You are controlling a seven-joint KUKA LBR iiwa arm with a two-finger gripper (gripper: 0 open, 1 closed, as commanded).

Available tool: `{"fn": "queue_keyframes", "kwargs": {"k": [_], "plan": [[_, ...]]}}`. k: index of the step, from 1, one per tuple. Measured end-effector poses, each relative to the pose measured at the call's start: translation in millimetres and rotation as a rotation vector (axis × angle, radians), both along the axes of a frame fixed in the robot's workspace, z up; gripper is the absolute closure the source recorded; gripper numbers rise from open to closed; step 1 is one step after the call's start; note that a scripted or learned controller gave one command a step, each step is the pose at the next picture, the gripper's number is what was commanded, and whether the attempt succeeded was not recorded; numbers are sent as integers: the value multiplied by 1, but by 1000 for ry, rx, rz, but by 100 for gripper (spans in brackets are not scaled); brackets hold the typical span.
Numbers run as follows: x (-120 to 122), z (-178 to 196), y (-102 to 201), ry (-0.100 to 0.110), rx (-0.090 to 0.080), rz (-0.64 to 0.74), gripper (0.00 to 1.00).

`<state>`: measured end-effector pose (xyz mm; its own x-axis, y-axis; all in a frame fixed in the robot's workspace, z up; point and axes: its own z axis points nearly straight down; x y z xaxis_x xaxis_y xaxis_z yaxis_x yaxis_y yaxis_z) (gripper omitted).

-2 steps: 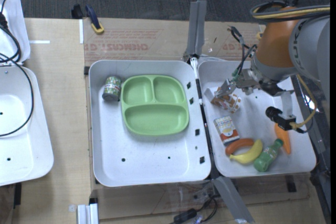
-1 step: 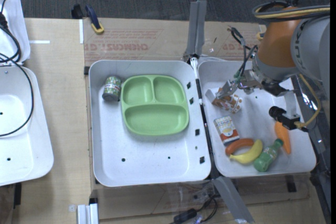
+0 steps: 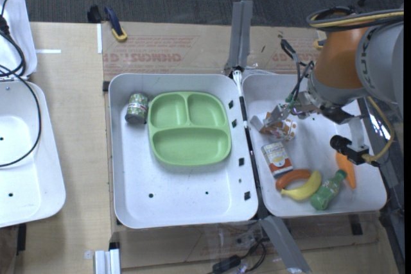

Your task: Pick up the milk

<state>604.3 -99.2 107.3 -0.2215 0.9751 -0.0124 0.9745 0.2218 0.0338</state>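
The milk (image 3: pixel 278 158), a small white carton with an orange-red base, lay flat on the floor of the right bin (image 3: pixel 372 202), close to the bin's left wall and just above the sausage (image 3: pixel 292 178) and banana (image 3: pixel 304 187). Its long axis ran roughly from the top of the view to the bottom, tilted a little to the right at the lower end. The gripper (image 3: pixel 280 119) was in the same bin, further up, down among a crumpled snack packet (image 3: pixel 281 129); the milk lay near it, toward the front of the bench and slightly left, with the packet between them. From this angle the gripper's opening could not be made out, and nothing could be seen held in it. By my judgement the next move would turn on that short shift toward the front edge, then a turn of the wrist so the close comes across the carton's narrow width, not along its length. A green bottle (image 3: pixel 328 192) and carrot (image 3: pixel 346 169) lay well to the right, clear of the path.
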Motion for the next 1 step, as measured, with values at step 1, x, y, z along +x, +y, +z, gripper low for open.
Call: {"fn": "queue_keyframes", "kwargs": {"k": [1], "plan": [[-20,0,-3,-1,0,72,0]]}}
